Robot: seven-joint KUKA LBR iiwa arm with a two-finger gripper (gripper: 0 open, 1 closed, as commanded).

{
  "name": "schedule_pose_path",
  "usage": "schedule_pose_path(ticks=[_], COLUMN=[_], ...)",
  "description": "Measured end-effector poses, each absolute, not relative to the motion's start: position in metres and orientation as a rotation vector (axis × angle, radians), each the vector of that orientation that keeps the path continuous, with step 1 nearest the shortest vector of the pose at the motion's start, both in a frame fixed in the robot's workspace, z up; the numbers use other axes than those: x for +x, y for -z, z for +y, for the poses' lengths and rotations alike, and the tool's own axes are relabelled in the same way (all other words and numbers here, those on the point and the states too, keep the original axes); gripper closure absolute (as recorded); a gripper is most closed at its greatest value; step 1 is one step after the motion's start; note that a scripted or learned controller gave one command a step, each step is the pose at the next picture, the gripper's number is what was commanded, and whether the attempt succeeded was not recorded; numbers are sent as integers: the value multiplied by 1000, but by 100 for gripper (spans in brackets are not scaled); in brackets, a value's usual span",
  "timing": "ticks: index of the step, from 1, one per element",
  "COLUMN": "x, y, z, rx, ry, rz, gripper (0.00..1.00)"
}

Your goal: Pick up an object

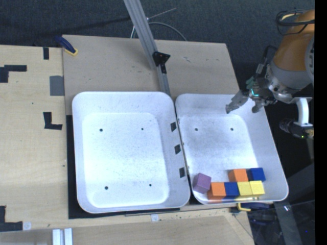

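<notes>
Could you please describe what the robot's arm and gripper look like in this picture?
The arm is a rounded, thick body with a broad orange band above a grey wrist section. A dark cable runs along its left side. The gripper is small, with slim grey fingers and a teal-green glint at its base. A white bracket-like part sits just right of the wrist.

I see two shallow white plastic bins side by side, left bin (82, 152) and right bin (265, 137), touching mid-frame. Small coloured cubes (235, 184) cluster in the right bin's lower corner. Two-finger gripper (246, 102) at that bin's upper right edge.
</notes>
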State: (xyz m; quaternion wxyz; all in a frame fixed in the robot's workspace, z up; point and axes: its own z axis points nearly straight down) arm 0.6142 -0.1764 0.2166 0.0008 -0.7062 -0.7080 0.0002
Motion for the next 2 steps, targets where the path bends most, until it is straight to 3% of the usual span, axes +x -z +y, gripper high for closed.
schedule_pose_path(ticks=[1, 2], x=[631, 623], y=[-167, -122], z=[-119, -89], rx=[-2211, -2215], ry=[-4, -6], rz=[-2225, -2221], gripper=[0, 0])
